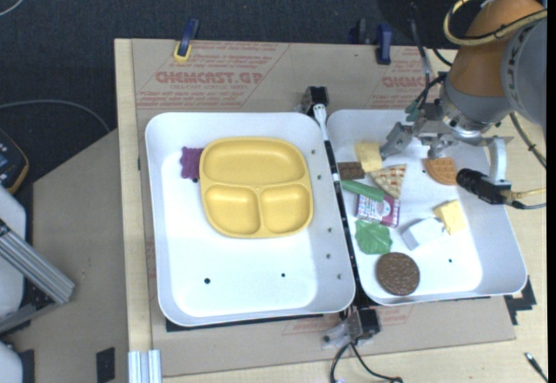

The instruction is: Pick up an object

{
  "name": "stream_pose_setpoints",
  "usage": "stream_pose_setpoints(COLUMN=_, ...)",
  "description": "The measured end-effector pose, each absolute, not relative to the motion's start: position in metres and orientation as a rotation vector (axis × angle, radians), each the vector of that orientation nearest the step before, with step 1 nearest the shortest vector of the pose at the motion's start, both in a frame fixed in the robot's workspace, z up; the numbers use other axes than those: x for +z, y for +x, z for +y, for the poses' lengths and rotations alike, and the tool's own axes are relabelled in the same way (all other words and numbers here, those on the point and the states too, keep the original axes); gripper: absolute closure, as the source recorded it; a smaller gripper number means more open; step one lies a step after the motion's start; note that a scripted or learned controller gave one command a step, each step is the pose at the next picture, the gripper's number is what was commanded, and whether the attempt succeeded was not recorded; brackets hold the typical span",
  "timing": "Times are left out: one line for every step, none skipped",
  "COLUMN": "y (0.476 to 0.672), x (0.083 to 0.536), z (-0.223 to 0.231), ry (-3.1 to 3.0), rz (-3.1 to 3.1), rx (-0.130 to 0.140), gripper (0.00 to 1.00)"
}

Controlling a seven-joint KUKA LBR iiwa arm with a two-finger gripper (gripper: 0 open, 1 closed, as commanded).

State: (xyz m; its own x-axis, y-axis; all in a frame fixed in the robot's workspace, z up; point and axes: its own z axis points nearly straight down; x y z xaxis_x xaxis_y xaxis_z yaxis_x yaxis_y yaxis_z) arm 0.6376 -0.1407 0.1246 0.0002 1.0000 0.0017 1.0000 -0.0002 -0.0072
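On the cardboard-topped bench, the right bin (pixel 512 264) holds toy foods. The gripper (pixel 423 134) hangs with parted, unloaded fingers; just left sits a cheese wedge (pixel 368 155). Crowded neighbours risk a glancing miss.

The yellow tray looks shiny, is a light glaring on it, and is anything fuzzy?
In the camera view the yellow tray has only soft sheen, no hard glare; the left bin is bright, evenly lit, with faint shadows; the gripper looks slightly blurred; the small items in the right bin are soft, lacking fine detail.
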Motion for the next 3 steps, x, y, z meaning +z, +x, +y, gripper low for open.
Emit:
stream_pose_setpoints(y=0.638, x=0.085, z=-0.140, ry=-2.219, rz=-2.218, rx=0.003, gripper=0.00)
stream_pose_setpoints(y=0.640, x=0.098, z=-0.140, ry=-2.222, rz=-2.223, rx=-0.003, gripper=1.00)
stream_pose_setpoints(y=0.645, x=0.163, z=-0.141, ry=-2.226, rz=-2.229, rx=-0.008, gripper=1.00)
